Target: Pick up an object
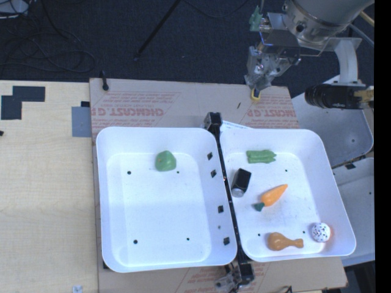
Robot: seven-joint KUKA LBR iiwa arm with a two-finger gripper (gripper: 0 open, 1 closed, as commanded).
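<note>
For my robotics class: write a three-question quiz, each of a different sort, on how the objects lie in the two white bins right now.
1. True or false: the green round object lies alone in the left bin.
2. Which lies nearest the toy carrot? A) the white ball B) the black cylinder C) the green round object
3. Fill in: the gripper is above the bench, beyond the far rim of the ____ bin.

Key: 1 true; 2 B; 3 right.
</note>
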